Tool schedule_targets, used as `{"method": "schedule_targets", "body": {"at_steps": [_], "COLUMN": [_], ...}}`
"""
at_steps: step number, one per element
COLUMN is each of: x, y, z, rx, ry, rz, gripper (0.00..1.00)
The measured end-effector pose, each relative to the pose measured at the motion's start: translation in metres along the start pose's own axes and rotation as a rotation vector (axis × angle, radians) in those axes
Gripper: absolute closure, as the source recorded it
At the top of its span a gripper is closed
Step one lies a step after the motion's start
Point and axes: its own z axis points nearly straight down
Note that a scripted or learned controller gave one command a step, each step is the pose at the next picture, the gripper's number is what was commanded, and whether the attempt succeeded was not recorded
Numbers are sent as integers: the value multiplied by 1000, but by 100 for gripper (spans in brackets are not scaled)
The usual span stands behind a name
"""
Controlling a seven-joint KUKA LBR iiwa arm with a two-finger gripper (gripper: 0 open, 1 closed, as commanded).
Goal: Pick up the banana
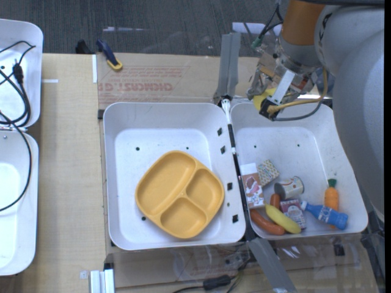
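Note:
The banana (283, 218) is small and yellow. It lies on a slant near the front of the right bin (305, 139), between a red-orange sausage (265, 222) and a small red-and-white packet (295, 211). My gripper (267, 94) hangs high over the back left corner of that bin, well away from the banana, and I see nothing held in it. The grey arm with its orange band comes in from the upper right.
Around the banana lie a small printed box (252, 190), a patterned carton (267, 171), a tin can (291, 187), a blue bottle (326, 213) and a carrot (331, 197). A yellow divided plate (179, 193) lies in the left bin (122, 163).

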Motion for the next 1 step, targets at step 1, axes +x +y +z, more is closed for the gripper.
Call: {"method": "schedule_targets", "body": {"at_steps": [1], "x": [60], "y": [-61], "z": [3], "rx": [2], "ry": [-2], "rz": [27], "gripper": [100]}}
